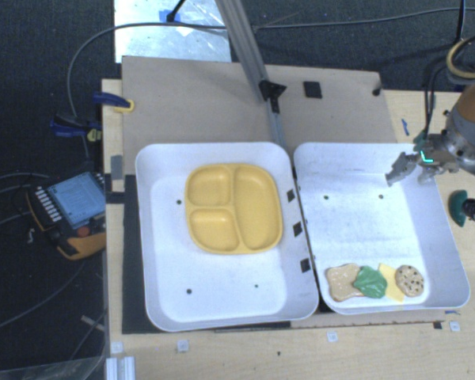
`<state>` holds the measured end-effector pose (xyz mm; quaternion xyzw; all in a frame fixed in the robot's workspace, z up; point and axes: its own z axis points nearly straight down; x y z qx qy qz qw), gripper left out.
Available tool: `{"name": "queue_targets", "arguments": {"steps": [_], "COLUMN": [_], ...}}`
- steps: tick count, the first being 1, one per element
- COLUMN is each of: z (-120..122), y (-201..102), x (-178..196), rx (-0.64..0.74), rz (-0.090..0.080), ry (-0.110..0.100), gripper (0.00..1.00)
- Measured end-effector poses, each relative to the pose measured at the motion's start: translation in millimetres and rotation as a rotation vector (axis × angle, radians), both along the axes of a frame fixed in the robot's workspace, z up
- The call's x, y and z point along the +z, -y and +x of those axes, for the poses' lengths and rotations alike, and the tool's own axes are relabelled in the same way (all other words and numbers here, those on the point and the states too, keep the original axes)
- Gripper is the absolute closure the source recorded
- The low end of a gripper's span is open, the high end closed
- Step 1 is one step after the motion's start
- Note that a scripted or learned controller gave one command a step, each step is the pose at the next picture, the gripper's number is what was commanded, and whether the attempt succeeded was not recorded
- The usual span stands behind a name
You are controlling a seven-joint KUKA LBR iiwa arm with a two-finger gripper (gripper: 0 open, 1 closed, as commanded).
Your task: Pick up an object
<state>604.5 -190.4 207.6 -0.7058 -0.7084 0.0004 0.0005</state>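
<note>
Along the front edge of the right bin (pixel 364 220) lie several toy foods: a tan bread slice (pixel 341 282), a green leaf (pixel 371 282), a yellow cheese piece (pixel 391 283) and a chocolate-chip cookie (pixel 410 279). They touch or overlap one another. My gripper (pixel 410 170) hovers over the bin's far right corner, well behind the foods. Its fingers are spread apart with nothing between them.
The left bin (pixel 166 275) holds a yellow divided plate (pixel 233 208). A grey pole (pixel 245 38) slants in from the top toward the gap between the bins. Cables, clamps and a small device (pixel 71 200) lie left of the bench.
</note>
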Motion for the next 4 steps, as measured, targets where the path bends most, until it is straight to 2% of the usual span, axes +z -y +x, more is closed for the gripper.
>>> {"name": "queue_targets", "arguments": {"steps": [1, 2, 3, 4], "z": [1, 2, -3, -2], "y": [0, -10, -1, -1], "x": [1, -48, -99, -122], "rx": [0.001, 0.004, -0.003, -0.003], "rz": [-0.001, 0.0, 0.0, -0.001], "ry": [0.003, 0.0, 0.0, 0.005], "gripper": [0.0, 0.0, 0.0, 0.0]}}
